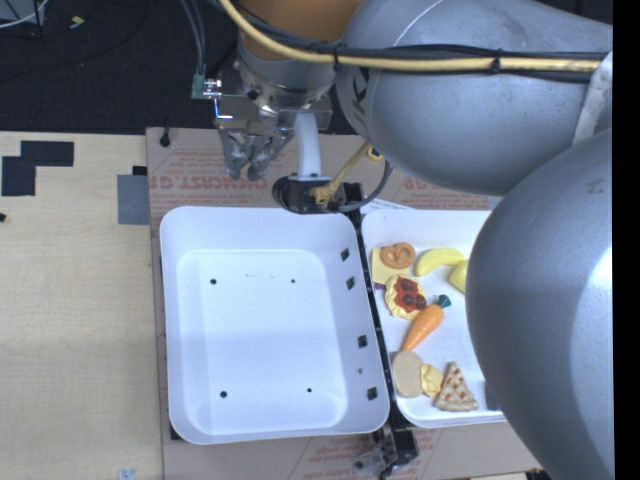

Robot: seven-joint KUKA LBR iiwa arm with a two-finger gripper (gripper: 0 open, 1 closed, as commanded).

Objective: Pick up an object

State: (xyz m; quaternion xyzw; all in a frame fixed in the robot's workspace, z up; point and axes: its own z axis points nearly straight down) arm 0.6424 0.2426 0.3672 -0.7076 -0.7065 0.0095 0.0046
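Observation:
My gripper [250, 158] hangs high above the back edge of the left bin [190, 268], its grey fingers close together with nothing between them. The right bin [375, 230] holds toy food: a pretzel [397, 255], a yellow banana [440, 261], a pizza slice [406, 295], an orange carrot [423, 326], a beige round cookie [407, 373] and a waffle-patterned wedge [455, 389]. The arm's large grey body covers the right part of that bin.
The left bin shows a bare white floor with a few small dark holes. A black fitting [300, 192] with a yellow cable sits behind the bins' shared corner. Cardboard sheet [190, 173] lies under both bins on the wooden bench.

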